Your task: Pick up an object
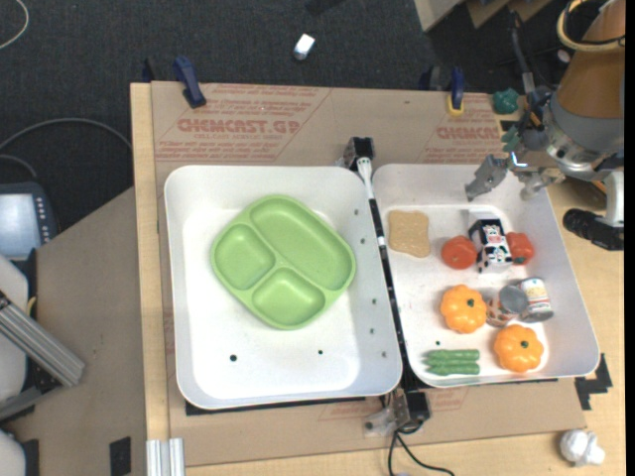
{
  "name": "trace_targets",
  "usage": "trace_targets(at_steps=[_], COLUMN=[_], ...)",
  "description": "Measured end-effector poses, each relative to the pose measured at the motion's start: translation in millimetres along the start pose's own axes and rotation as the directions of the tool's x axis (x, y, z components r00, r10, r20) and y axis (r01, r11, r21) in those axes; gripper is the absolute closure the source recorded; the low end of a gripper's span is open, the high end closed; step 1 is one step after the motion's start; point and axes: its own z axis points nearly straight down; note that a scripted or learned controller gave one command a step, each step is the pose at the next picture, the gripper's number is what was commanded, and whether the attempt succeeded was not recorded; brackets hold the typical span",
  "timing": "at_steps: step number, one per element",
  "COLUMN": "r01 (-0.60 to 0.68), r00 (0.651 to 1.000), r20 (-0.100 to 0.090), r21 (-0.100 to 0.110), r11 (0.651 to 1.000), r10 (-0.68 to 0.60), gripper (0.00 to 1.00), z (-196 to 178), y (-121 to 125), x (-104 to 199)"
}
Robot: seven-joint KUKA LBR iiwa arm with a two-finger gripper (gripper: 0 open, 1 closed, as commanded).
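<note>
The right bin (572, 296) holds a tan bread slice (408, 233), a red tomato (457, 253), a black and white toy (490, 243), two orange pumpkins (463, 308) (519, 348), a small silver can (526, 298) and green beans (452, 362). My gripper (510, 179) hangs over the bin's far right corner, above and behind the toy. Its fingers are spread open with nothing between them.
In the left bin (198, 345) lies a green divided plate (283, 261). Blue clamps (189, 80) hold the cardboard base at the back edge. A black rail (377, 231) runs between the two bins.
</note>
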Motion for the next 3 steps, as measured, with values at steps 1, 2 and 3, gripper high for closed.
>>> trace_targets(at_steps=[1,2,3], r01=[0.002,0.0,0.001], r00=[1.0,1.0,1.0], r20=[0.005,0.014,0.016], r21=[-0.018,-0.032,-0.028], r11=[1.0,0.999,1.0], r10=[-0.002,0.0,0.0], gripper=[0.0,0.0,0.0], z=[80.5,88.4,92.7], y=[-24.9,-33.5,-62.6], x=[5.3,13.6,4.6])
